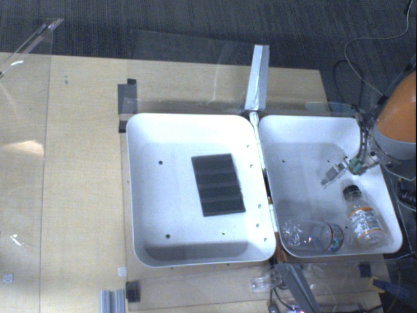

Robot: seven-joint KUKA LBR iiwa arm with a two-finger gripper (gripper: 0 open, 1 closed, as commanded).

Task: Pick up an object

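My gripper (333, 173) hangs over the middle of the right bin (293, 132), reaching in from the right below the orange band (399, 117). A clear plastic bottle (363, 219) with a black cap and an orange label lies just below and right of the gripper, apart from it. A clear plastic cup (314, 235) with a bluish rim lies on its side at that bin's front wall. In the left bin (150, 175) a dark ribbed rectangular block (217, 184) lies flat near the middle.
A grey metal bar (257, 77) stands behind the seam between the two bins. Black clamps (126, 103) sit at the left bin's back corner. Cables (352, 64) trail at the far right behind the arm.
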